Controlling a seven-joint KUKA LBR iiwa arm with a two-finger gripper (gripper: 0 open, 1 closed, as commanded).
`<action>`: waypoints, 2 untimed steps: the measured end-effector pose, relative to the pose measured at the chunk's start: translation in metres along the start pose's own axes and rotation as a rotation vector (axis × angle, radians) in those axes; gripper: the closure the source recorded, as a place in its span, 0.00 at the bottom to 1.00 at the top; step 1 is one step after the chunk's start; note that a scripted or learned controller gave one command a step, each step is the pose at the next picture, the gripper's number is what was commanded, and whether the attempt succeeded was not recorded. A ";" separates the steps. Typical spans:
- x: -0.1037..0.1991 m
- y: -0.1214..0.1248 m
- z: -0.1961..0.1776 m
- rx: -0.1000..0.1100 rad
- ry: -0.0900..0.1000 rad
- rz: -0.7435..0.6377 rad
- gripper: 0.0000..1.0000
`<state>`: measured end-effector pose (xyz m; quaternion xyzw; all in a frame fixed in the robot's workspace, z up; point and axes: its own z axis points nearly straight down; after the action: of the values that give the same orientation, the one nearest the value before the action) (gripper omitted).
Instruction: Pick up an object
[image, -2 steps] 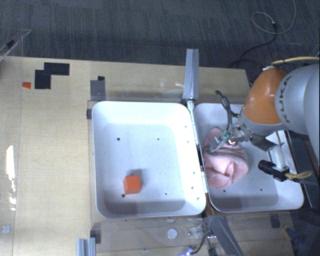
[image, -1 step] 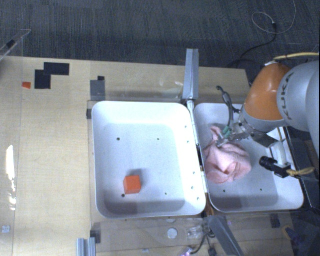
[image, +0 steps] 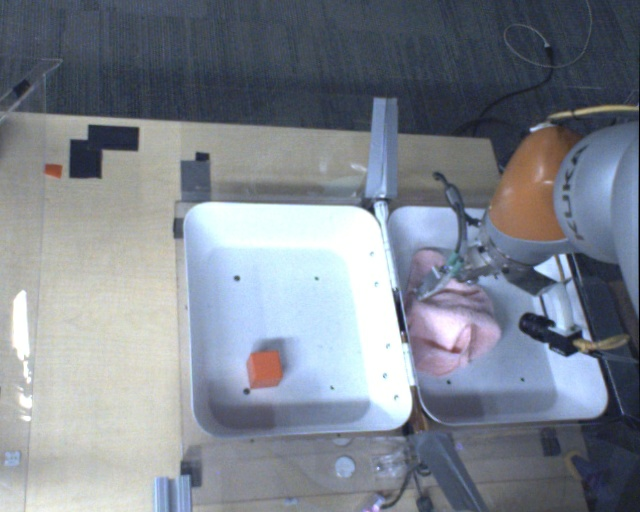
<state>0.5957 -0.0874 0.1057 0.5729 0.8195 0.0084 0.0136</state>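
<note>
In the camera view, you have two shallow white bins side by side on the tan surface (image: 100, 350). The left bin (image: 290, 230) holds a small orange block (image: 265, 369) toward its 7 o'clock corner, lying flat and well apart from everything else. The right bin (image: 530, 400) holds a pink soft toy or bundled cloth (image: 452, 330), crumpled against the wall it shares with the left bin, at about 9 o'clock in that bin.

Your arm (image: 560, 195) reaches in from 3 o'clock, and the claw (image: 450, 272) sits right at the top edge of the pink bundle, at its 12 o'clock. You cannot tell from here how the claw stands, nor whether any fabric is caught in it.

Judging by its folds, the pink thing looks light, limp and squashy; it should give under pressure and not slip. A raised fold or the thick middle hump looks the best place to pinch, deep enough that the cloth does not slide out.
</note>
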 end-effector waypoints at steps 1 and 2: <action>-0.010 0.010 0.015 0.015 0.007 0.014 0.00; -0.004 -0.024 -0.009 0.020 0.011 -0.210 0.00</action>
<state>0.5741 -0.0990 0.1141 0.4841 0.8750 0.0020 0.0040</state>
